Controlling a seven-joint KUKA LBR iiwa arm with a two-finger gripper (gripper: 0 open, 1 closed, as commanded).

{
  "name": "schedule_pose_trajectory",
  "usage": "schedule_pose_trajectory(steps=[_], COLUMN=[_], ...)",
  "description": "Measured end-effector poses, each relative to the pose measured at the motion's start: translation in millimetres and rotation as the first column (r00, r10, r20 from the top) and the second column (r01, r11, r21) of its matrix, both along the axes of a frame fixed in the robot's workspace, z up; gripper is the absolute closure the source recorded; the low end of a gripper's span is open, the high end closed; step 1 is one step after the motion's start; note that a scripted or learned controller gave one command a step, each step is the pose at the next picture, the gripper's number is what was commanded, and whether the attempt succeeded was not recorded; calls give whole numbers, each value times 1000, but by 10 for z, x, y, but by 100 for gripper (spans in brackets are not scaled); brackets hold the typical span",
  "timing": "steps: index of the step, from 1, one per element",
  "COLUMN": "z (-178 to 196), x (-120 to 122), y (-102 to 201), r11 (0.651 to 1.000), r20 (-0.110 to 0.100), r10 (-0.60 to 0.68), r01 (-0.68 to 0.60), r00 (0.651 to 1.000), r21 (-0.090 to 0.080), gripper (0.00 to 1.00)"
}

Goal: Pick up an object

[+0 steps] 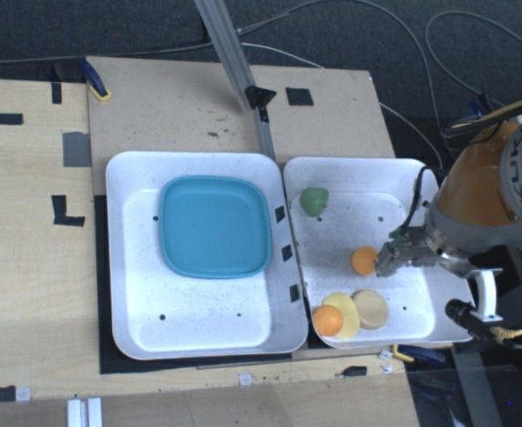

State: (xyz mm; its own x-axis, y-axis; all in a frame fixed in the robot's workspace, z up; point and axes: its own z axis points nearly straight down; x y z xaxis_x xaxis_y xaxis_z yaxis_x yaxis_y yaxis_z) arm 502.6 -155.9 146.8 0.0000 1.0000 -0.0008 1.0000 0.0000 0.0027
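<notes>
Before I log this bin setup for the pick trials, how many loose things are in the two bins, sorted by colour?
Blue: 1, the square plate
Green: 1, the green ball
Orange: 2, the orange ball by the gripper and the front orange ball
Cream or beige: 2, the yellow piece and the beige disc
Total: 6

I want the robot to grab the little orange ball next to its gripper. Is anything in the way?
Nothing visible is in the way. The gripper is right beside the small orange ball in the right bin. The green ball and the pile near the front edge sit off to the sides.
</notes>
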Motion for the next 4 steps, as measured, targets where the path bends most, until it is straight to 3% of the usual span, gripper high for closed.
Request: schedule_pose_trajectory(steps=[2,4], z=[960,1074], x=[77,1], y=[30,1001], r11=[1000,1000], r20=[0,-3], r10=[1,5], r01=[-1,-5], r00=[1000,1000], r21=[0,2], gripper=[100,100])
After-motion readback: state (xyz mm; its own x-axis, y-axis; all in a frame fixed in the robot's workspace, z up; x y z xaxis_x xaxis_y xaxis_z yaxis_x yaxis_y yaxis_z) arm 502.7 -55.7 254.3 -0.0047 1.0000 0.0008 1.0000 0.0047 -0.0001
